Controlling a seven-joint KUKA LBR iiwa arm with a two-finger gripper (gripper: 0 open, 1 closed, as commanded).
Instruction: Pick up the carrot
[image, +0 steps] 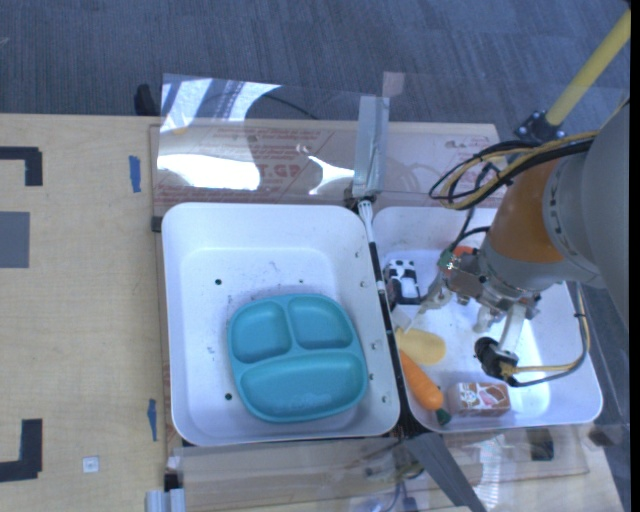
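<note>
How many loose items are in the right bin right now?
4: carrot at the near-left edge, yellow piece above it, brown packet near front, black-and-white toy farther back. The arm may hide others.

Two shallow white bins sit side by side on the bench, the left bin (190, 260) at nine o'clock of the right bin (575, 400). In the left bin, a teal divided plate (297, 356) lies toward the six o'clock side, two small compartments at its top, one wide one below. Over in the right bin, a small black-and-white item (403, 279) rests near the dividing wall at ten o'clock; a pale yellow rounded piece (424, 347) sits at six o'clock of it. At five o'clock of the yellow piece lies a brown and white packet (481, 397), near the front rim.
</note>
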